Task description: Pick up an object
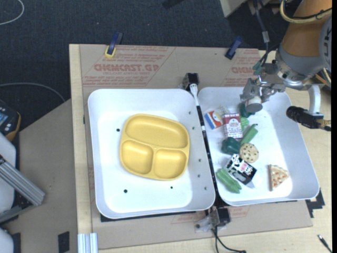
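The gripper hangs over the right bin's upper part, above a dark green object. Whether its jaws are clenched, I cannot tell. Nearby lie a red carton and a cookie.

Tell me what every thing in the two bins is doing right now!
Yellow tray: lying flat in the left bin, nothing in its sections.
Pizza slice: lying flat in the right bin, apart from the others.
Cookie: lying flat, by the green toys.
Red carton: lying on its side.
Gripper: hanging over the right bin's top end.
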Tool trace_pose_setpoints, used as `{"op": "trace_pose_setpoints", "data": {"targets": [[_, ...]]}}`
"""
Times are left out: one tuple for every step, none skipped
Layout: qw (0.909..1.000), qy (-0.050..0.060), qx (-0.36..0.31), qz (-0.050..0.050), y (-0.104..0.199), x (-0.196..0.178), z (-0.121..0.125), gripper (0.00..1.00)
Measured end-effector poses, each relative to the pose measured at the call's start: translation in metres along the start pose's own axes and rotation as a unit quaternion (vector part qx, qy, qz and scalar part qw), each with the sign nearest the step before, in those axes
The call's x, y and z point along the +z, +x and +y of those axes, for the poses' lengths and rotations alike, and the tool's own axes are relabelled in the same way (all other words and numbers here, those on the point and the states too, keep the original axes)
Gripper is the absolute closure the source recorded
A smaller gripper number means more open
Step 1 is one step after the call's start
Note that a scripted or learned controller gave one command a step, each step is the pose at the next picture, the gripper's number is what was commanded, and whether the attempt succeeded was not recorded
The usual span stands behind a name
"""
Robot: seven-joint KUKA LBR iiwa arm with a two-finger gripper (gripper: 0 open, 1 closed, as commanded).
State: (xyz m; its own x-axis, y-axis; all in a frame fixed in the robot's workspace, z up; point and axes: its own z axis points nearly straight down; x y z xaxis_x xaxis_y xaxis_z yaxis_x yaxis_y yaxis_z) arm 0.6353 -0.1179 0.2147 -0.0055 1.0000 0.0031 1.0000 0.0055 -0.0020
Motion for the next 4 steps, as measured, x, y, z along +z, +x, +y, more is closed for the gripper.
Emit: {"op": "trace_pose_setpoints", "data": {"targets": [[1.0000,-0.002,-0.001,0.000,0.056,-0.013,0.001,1.00],[1.0000,-0.002,0.000,-0.001,0.103,-0.008,0.009,1.00],[1.0000,-0.001,0.000,-0.001,0.151,-0.002,0.013,1.00],[1.0000,-0.002,-0.001,0.000,0.207,-0.007,0.014,1.00]]}}
